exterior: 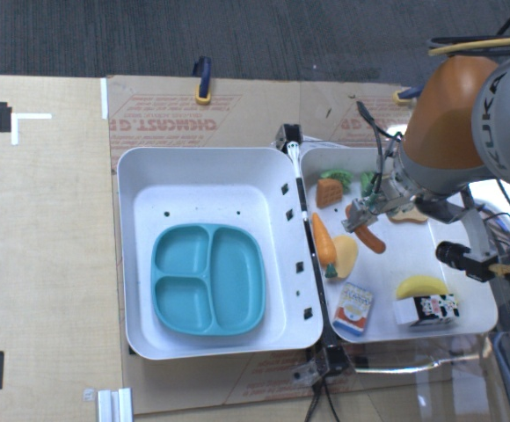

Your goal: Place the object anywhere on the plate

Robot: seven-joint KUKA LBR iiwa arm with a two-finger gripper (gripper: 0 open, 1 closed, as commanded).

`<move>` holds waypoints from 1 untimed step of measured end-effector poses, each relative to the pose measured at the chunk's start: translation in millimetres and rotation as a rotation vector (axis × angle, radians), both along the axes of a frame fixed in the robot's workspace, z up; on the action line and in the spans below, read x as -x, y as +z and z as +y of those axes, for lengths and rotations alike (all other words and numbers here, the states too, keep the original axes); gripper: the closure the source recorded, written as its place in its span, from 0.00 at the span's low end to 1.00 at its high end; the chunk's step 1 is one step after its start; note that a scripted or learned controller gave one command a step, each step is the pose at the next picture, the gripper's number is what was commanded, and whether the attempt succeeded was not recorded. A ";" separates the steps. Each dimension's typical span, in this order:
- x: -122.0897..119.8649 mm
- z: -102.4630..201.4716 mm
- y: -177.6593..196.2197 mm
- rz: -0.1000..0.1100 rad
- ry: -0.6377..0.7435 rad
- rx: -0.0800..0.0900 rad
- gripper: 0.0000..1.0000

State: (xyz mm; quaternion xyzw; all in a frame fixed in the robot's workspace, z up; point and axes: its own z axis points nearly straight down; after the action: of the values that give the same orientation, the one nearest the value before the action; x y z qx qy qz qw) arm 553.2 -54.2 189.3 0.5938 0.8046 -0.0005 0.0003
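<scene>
A teal divided plate [209, 280] lies in the left white bin [134, 236]. Toy foods lie in the right bin [470, 322]. My gripper [360, 216] is down in the right bin's upper left part, right over the upper end of a red sausage [375, 242]. An orange carrot [324, 238] and a pale yellow piece [347, 255] lie just to the left of the gripper, against the wall between the bins. Whether the sausage is held is hidden by the wrist.
Also in the right bin are an orange piece with a green top [330, 189], a tan slice [409, 217], a banana [422, 286], a small carton [353, 310] and a black-and-white box [431, 309]. The arm's orange band [448, 117] overhangs the bin's back right.
</scene>
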 end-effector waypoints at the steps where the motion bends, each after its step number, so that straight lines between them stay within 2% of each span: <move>1: 7.8 99.8 -0.8 0.003 -0.180 0.001 1.00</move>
State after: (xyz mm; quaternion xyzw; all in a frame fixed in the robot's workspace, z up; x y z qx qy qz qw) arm 545.3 45.7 188.5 0.6637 0.7480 -0.0020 -0.0008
